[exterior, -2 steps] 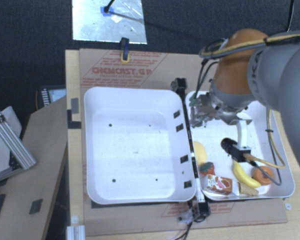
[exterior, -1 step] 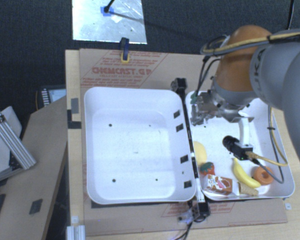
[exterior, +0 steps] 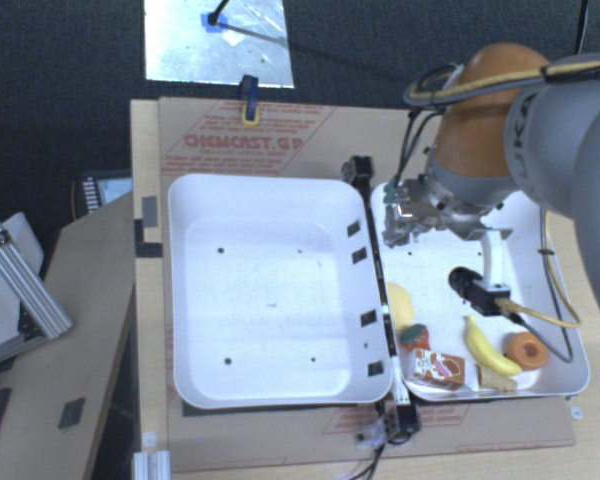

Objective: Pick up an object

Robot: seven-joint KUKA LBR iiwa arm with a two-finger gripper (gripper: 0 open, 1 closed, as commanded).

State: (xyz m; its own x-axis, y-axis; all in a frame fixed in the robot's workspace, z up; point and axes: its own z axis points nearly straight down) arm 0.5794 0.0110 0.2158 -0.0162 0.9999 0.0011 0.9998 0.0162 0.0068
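A wooden bench (exterior: 100,268), covered by a printed cardboard sheet (exterior: 245,138) and set on dark carpet (exterior: 60,48), is seen bearing a left bin (exterior: 270,298) and a right bin (exterior: 435,268) side by side. The gripper (exterior: 400,218) is held over the far left part of the right bin, and whether it is open or closed cannot be told. At that bin's near end, well apart from the gripper, a banana (exterior: 488,348), an orange disc (exterior: 526,350), a yellow piece (exterior: 400,306) and a red packet (exterior: 438,368) are gathered.

Yellow banana (exterior: 488,347); orange round piece (exterior: 527,350); white bins (exterior: 195,200)
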